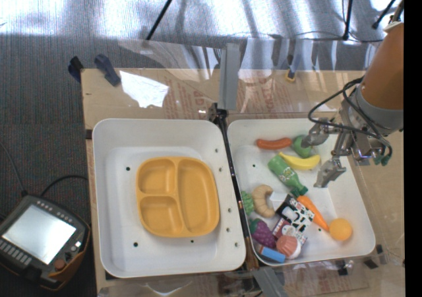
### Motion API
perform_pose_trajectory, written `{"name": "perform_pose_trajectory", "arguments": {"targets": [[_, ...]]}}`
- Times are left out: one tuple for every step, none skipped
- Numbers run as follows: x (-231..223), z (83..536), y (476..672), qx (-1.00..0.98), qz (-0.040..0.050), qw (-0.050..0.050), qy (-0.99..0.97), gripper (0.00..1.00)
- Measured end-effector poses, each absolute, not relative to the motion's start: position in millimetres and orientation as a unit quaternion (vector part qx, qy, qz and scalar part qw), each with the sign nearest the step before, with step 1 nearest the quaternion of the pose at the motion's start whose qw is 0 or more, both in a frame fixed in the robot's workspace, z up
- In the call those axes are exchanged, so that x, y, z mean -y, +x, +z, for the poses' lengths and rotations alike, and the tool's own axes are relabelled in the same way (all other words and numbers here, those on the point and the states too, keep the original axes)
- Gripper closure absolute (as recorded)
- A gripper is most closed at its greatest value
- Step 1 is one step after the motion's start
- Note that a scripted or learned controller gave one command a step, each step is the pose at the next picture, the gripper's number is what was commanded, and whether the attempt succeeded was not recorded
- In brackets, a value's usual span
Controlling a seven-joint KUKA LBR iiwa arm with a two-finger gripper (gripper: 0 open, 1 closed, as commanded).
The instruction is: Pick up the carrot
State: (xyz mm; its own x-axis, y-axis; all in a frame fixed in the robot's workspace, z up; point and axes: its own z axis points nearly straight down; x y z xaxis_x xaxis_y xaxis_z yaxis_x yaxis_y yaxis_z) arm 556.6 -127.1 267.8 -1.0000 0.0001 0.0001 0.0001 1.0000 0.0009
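Note:
The carrot point(314, 212) is a slim orange cone lying flat in the right bin point(359, 197), its tip pointing toward the front right, beside an orange ball point(340, 230). My gripper point(323, 155) hangs over the right half of that bin, behind the carrot and apart from it. Its two fingers point(328, 174) are spread wide, so it is open with nothing held between them. The yellow banana point(300, 160) ends just left of the gripper.
Packed into the right bin are a red sausage point(273, 144), a green bottle point(287, 175), a croissant point(264, 200), a black-and-white carton point(295, 214) touching the carrot, purple grapes point(264, 233) and a pink shell point(288, 246). A yellow divided tray point(177, 195) lies in the left bin point(112, 157).

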Motion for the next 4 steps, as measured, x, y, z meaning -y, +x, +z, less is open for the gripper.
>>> {"name": "perform_pose_trajectory", "arguments": {"targets": [[148.4, 177.2, 492.1, 0.999, -0.0016, 0.005, -0.05, 0.0], [168.9, 84.7, 522.4, 0.998, -0.0011, 0.003, -0.055, 0.0], [166.6, 98.5, 526.2, 0.999, -0.0004, -0.002, -0.051, 1.0], [132.1, 235.0, 524.0, 1.0, 0.0015, -0.009, 0.011, 1.0]]}}
